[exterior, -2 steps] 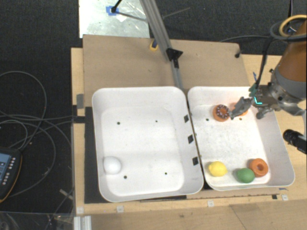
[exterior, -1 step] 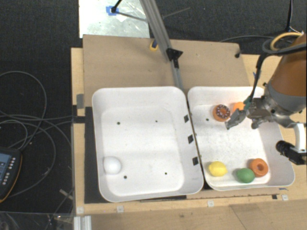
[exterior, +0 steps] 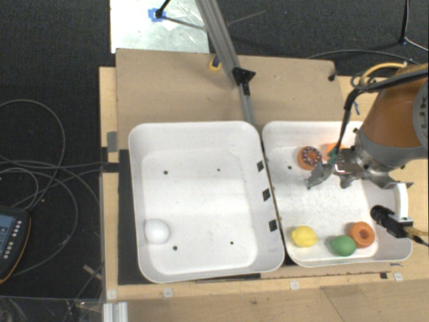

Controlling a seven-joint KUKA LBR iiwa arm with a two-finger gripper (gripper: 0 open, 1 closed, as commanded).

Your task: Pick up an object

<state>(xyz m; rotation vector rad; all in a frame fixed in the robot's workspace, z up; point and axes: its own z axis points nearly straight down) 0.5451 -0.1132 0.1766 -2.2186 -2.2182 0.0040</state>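
Camera view: claw (exterior: 328,178), fingers spread, hovers in the right bin (exterior: 281,139) beside the sprinkled donut (exterior: 309,157).

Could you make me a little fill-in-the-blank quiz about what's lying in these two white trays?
1. The left bin holds one small ball whose colour is ____.
2. Along the near edge of the right bin, the green ball lies between the orange ring and the ____ ball.
3. The sprinkled doughnut lies in the ____ bin, near the gripper.

Missing words: white; yellow; right
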